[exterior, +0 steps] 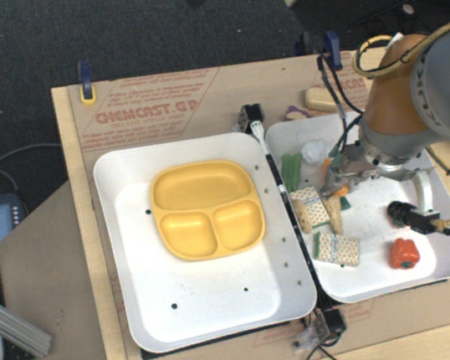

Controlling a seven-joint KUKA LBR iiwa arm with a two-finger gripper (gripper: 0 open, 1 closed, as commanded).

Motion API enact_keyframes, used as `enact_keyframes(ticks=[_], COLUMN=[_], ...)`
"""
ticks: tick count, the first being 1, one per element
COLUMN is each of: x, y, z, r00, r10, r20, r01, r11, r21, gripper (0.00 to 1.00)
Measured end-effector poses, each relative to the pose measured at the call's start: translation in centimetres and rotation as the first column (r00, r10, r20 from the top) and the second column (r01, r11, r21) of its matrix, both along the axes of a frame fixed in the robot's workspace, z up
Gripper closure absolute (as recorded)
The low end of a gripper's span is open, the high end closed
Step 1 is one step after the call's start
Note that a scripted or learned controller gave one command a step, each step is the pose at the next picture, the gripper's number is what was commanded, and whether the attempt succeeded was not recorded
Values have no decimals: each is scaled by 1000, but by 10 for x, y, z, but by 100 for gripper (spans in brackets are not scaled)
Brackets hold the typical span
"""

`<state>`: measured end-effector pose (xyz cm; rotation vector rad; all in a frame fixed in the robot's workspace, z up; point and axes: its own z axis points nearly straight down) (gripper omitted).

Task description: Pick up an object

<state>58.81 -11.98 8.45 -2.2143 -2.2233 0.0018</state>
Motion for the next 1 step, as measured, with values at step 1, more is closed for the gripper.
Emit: enact_keyframes(ticks=[1], x=[-17], y=[59], z=[105], r00=[1000], r10=[1], r20=[7], r01=[-1], r11=[1000], r21=[-1], gripper=[100])
